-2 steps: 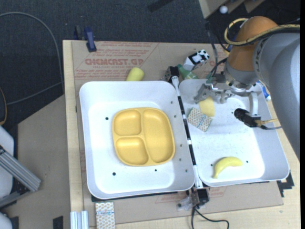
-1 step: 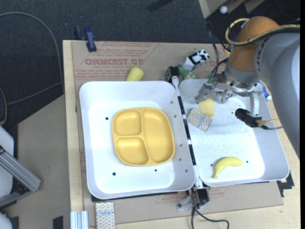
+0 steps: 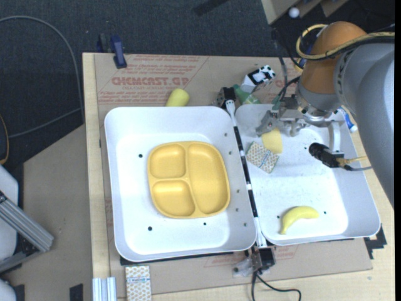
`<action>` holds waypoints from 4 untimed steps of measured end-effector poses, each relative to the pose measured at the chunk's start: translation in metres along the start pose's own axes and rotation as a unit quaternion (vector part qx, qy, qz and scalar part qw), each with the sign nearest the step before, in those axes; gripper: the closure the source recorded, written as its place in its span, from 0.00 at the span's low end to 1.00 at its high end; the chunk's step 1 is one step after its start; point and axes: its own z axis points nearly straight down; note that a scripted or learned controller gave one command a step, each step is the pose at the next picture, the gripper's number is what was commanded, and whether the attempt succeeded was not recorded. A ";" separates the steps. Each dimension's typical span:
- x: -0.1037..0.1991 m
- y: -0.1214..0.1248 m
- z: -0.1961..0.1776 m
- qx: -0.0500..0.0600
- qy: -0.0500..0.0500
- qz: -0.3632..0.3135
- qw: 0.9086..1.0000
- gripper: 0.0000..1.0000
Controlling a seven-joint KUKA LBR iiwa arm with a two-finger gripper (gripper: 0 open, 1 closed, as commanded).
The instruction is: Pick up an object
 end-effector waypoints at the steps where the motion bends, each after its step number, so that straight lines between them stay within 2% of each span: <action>1: 0.000 0.001 0.001 0.000 0.000 0.000 1.000 0.00; 2: -0.006 0.001 0.001 -0.001 -0.001 0.000 1.000 0.00; 4: 0.005 0.001 0.000 0.000 0.000 0.000 1.000 0.00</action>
